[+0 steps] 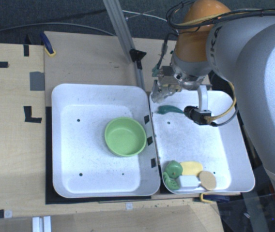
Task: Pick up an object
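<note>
In the near left corner of the right bin (224, 144), a small cluster of objects lies bunched together: a green round piece (174, 168) with a paler green piece (171, 181) just in front of it, a yellow object (191, 167) beside them, a whitish block (189, 181) touching the yellow one, and a tan disc (207, 180) at the right end of the group. None of them carries any label or writing that can be read. At the far left corner of the same bin, well apart from the cluster, a teal object (168, 109) lies on the bin floor near the dividing wall. The gripper (162, 92) sits just above that teal object, over the bin's far left corner; I cannot tell whether it is parted or closed, and nothing can be seen held in it. The arm (234, 57), grey with an orange band, reaches in from the right, with a black fitting and yellow cable hanging below the wrist. In the left bin (69, 129) a green bowl (125, 137) stands upright, near the middle and toward the wall shared by the 2 bins. Both bins rest on the wooden surface (11, 144), which bears black tape marks and a grey patch; no lettering is legible anywhere.
</note>
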You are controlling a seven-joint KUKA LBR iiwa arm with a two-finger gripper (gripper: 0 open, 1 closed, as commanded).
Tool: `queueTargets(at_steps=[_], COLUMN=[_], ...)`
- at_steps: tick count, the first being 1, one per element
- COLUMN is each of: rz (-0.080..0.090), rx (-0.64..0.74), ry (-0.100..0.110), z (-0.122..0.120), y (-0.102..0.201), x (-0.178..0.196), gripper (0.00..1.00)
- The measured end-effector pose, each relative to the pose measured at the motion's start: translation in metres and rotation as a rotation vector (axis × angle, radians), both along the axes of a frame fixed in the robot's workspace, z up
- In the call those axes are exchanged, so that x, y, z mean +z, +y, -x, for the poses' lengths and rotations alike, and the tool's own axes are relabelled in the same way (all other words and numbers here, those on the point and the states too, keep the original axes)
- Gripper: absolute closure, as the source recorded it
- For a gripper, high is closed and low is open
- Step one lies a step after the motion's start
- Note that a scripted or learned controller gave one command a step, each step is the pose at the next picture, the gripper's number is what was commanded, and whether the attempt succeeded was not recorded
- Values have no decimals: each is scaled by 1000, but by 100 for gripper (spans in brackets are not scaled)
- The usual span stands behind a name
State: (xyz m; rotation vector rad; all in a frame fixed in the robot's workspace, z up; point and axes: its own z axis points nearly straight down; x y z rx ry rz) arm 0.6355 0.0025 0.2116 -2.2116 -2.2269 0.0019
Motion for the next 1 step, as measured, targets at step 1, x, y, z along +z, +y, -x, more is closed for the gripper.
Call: queueTargets(at_steps=[1], rz=[-1], rx=[1], ry=[-2], z=[-15], y=[59], x=[3], gripper=[100])
